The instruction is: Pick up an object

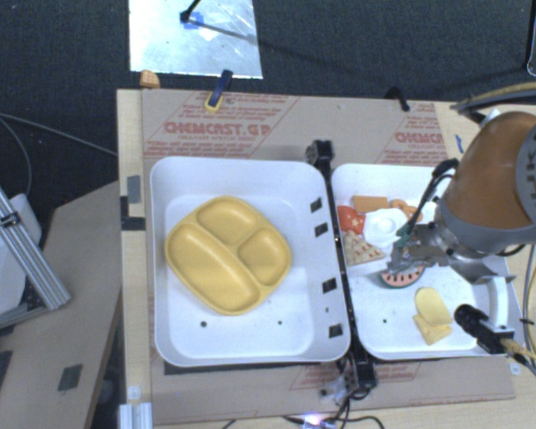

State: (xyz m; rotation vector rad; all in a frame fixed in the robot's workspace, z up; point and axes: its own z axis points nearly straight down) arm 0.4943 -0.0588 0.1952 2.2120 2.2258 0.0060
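My gripper (404,263) hangs low over the right bin (384,333), right above a watermelon slice (401,279) with a red face and green rind. Its tips reach down to the slice's top edge; whether they grip it is unclear. Just left of the gripper lies a waffle piece (364,252). A white egg-like item (381,227), a red piece (349,217) and an orange piece (370,203) sit at the bin's back. A yellow cheese-like piece (431,315) lies near the front right.
The left bin (179,338) holds a yellow divided plate (228,254). A black divider (332,239) runs between the bins. Bare floor in the right bin lies at the front left. The arm's grey and orange body (496,186) covers the bin's right side.
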